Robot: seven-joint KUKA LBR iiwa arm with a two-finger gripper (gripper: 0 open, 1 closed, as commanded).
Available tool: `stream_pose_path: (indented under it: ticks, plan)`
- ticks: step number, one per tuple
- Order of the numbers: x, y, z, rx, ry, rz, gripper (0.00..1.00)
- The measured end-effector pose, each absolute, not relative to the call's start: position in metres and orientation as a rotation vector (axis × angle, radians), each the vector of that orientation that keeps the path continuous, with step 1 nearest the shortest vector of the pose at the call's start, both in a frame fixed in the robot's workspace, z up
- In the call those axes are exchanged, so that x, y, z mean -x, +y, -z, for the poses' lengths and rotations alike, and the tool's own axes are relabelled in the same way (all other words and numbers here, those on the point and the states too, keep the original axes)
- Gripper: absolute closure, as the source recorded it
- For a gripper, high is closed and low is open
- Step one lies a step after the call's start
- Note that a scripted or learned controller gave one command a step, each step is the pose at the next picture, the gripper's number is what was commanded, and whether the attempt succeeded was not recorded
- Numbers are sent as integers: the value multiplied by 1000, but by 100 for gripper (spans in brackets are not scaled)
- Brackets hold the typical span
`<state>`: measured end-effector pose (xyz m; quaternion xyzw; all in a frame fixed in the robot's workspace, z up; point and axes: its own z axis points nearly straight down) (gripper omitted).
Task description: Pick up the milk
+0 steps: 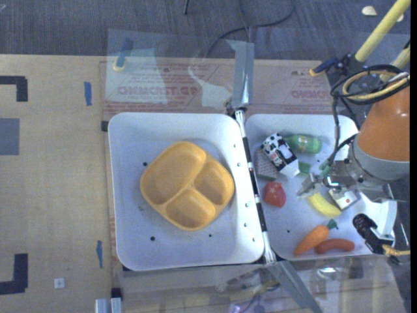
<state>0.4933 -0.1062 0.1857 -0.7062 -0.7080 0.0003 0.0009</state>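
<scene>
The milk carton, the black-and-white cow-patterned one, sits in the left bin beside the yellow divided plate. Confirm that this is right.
Not right. The milk carton sits in the right bin, next to a green item and above the tomato. The yellow divided plate lies in the left bin. The carton's black-and-white cow pattern is as you say. The camera view shows this.

Looks like a robotics lab: taped plywood bench (52, 194) bearing two white bins (124, 175), loose cables (260, 5) on grey carpet beyond it.

A divided plate (187, 184) sits in the left bin (124, 233). The milk (279, 151) lies in the right bin's (277, 230) upper left, a tomato (275, 194) below it
</scene>
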Motion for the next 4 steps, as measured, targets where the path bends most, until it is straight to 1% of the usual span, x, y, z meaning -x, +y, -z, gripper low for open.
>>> stream_pose_path:
  ticks: [1, 2, 3, 4]
  plan:
    - [-574, -99, -198, 2304, -2137, 2, 0]
    - [-611, -99, -106, 1929, -2501, 19, 0]
    - [-611, -102, -117, 1937, -2497, 23, 100]
    - [-646, -51, -184, 2144, -2291, -6, 100]
